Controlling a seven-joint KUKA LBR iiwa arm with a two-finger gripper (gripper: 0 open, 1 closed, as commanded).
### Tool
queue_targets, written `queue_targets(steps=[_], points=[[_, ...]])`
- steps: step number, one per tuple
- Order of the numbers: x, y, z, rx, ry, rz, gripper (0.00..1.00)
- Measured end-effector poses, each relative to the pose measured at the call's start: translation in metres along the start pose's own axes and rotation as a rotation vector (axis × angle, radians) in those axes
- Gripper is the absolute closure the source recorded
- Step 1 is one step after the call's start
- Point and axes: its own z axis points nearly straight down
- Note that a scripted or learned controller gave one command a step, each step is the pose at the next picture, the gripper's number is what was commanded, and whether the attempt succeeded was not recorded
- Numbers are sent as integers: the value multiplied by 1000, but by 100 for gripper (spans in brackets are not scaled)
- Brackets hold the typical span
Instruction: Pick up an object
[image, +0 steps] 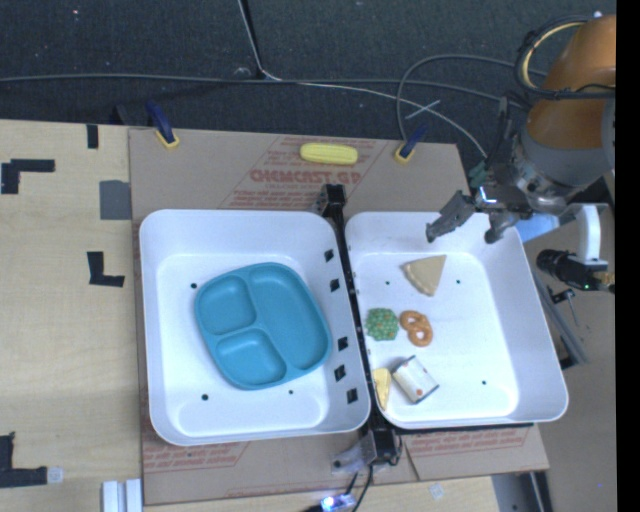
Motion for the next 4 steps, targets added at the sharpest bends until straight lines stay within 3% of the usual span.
queue_targets(steps=[3,4], points=[[-10,-4,177,6,1,1,0],[-9,-2,163,1,0,-1,100]])
